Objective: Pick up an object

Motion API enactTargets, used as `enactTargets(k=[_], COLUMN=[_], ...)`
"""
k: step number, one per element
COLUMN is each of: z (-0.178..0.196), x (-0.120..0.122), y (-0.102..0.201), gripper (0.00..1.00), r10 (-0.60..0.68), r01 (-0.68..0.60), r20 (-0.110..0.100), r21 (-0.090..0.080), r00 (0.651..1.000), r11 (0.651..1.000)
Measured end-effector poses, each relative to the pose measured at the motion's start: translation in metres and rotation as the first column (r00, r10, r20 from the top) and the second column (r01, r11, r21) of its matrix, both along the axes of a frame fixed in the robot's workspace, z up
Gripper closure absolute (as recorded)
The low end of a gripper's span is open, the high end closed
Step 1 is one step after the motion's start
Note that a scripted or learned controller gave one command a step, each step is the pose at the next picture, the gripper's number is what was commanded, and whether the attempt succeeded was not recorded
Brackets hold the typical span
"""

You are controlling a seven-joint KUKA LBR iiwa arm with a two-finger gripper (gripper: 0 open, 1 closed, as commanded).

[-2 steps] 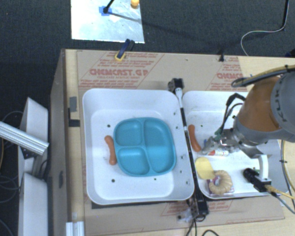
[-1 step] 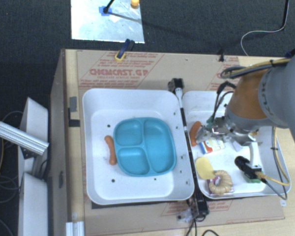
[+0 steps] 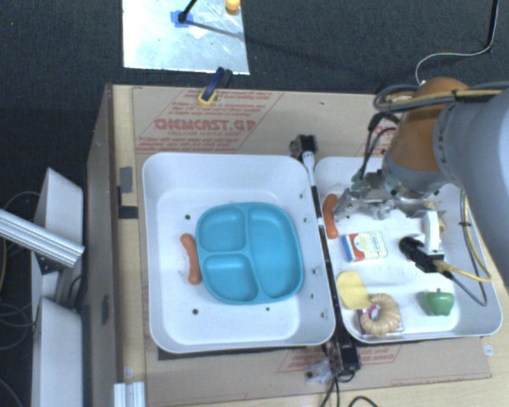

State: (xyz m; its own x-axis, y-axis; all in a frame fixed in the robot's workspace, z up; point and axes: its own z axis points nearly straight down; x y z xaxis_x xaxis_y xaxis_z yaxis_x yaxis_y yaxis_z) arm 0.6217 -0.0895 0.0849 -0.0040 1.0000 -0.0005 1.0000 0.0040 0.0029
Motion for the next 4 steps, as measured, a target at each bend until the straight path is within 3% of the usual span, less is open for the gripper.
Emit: enactTargets(k=[1, 2, 3, 4], z=[-0.003, 0.001, 0.000, 0.000], x=[0.040, 0.047, 0.035, 0.003], y=[-0.004, -0.060, 0.000, -0.046], gripper=[0.00, 0.00, 0.00, 0.00], r10=[-0.002, -0.002, -0.003, -0.002], r01=[0.001, 0.002, 0.003, 0.002], r20=[-0.032, 0.000, -0.005, -0.001], r21=[-0.010, -0.002, -0.007, -0.002], r00=[0.999, 1.000, 1.000, 1.000], r11=[1.000, 1.000, 1.000, 1.000])
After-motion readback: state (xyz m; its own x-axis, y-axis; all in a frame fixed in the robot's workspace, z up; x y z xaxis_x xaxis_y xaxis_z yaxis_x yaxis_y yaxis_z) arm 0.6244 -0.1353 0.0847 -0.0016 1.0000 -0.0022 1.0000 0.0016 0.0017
